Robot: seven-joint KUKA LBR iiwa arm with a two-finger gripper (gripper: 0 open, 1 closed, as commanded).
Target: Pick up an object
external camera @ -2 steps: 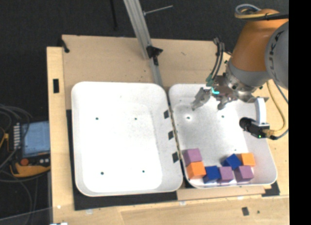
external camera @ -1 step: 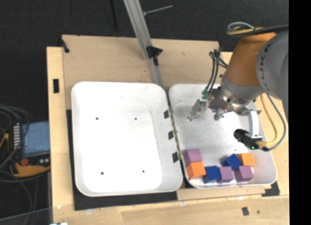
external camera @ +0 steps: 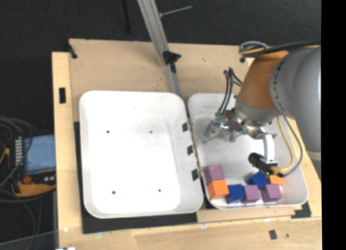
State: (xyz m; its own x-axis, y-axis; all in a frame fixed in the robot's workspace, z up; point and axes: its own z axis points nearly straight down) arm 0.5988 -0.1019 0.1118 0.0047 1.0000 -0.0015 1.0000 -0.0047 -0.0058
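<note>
Several small blocks lie along the near edge of the right bin [external camera: 208,106]: a purple block [external camera: 214,172], an orange block [external camera: 218,188], a blue block [external camera: 235,192], two more purple blocks [external camera: 252,193] [external camera: 272,191], a second blue block [external camera: 258,179] and a small orange block [external camera: 277,178]. My gripper [external camera: 213,130] hangs over the upper left part of the right bin, close to the bin's left wall and well behind the blocks. I see nothing held in it. The wrist hides part of the bin floor.
The left bin [external camera: 135,151] sits beside the right one, their rims touching in the middle. A slanted metal pole [external camera: 154,25] rises behind the bins. Cables [external camera: 286,151] trail off the wrist over the right bin's right side.
</note>
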